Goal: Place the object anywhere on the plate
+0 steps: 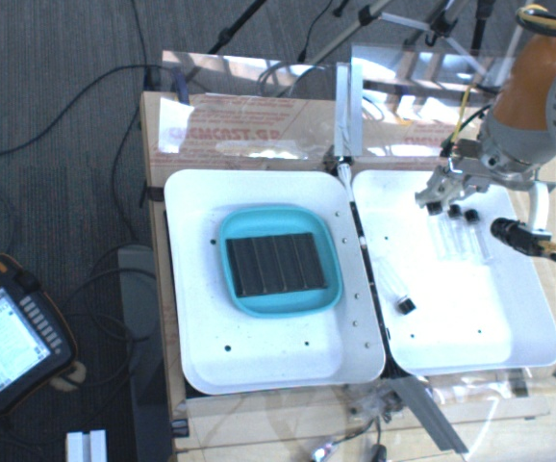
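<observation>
A small black block-shaped object [406, 305] lay loose on the floor of the right-hand shallow white bin [509, 349], toward its near left side. My claw [448, 200] hung over that bin's far end, well apart from the object; whether it was wide or narrow, I could not tell. A teal square plate [280, 221] with a dark ribbed centre sat in the left-hand white bin [196, 340].

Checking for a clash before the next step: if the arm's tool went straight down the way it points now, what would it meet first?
Probably the bare floor of the right white bin; the tool hangs over its far part. The small black object lies nearer the camera, seemingly out of line. Depth is unclear.
</observation>
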{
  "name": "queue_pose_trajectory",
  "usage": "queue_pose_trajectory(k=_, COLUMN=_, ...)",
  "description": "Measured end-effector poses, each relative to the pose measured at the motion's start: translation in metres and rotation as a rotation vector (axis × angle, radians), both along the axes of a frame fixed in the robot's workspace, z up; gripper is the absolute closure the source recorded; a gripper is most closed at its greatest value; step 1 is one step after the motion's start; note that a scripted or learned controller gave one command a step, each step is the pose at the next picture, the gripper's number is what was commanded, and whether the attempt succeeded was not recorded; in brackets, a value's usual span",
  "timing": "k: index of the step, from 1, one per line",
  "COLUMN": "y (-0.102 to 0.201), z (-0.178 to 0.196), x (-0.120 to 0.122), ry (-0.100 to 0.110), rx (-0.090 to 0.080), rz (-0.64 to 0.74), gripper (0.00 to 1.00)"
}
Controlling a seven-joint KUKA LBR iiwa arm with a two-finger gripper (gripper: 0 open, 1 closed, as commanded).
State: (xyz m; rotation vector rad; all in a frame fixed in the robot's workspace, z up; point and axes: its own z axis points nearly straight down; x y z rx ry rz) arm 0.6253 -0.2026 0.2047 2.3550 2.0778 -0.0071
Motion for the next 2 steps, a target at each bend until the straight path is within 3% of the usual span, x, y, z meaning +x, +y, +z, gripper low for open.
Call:
queue_pose_trajectory(k=1, y=0.000, z=0.000, x=0.000, ry=0.000, rx=0.000, rz=0.000, gripper=0.00)
queue_pose_trajectory(k=2, y=0.014, z=0.087, x=0.043, ry=-0.002, rx=0.000, rz=-0.282, gripper=0.00)
